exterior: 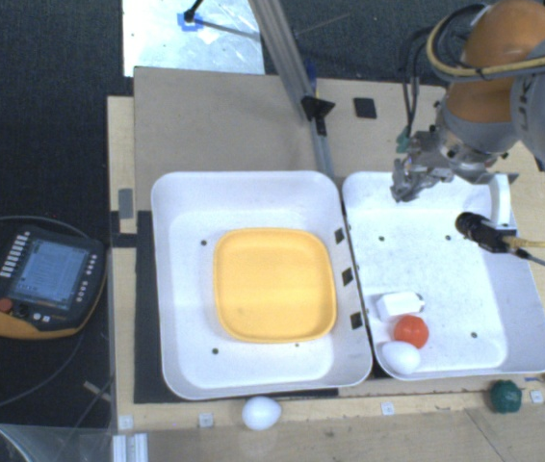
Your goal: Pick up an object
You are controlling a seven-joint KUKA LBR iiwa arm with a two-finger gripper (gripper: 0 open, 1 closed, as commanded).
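Note:
In the right bin (518, 301), near its front left corner, lie a white block (399, 304), an orange-red ball (410, 331) and a white egg-shaped object (401, 357), close together. My gripper (404, 190) hangs over the bin's far left corner, well away from those objects. Nothing shows beneath it.
The left bin (181, 258) holds a yellow square plate (274, 283). A white egg (261, 412) and a dark green ball (505, 396) lie on the bench in front of the bins. A black cable connector (480, 230) hangs over the right bin. A teach pendant (39, 290) lies at left.

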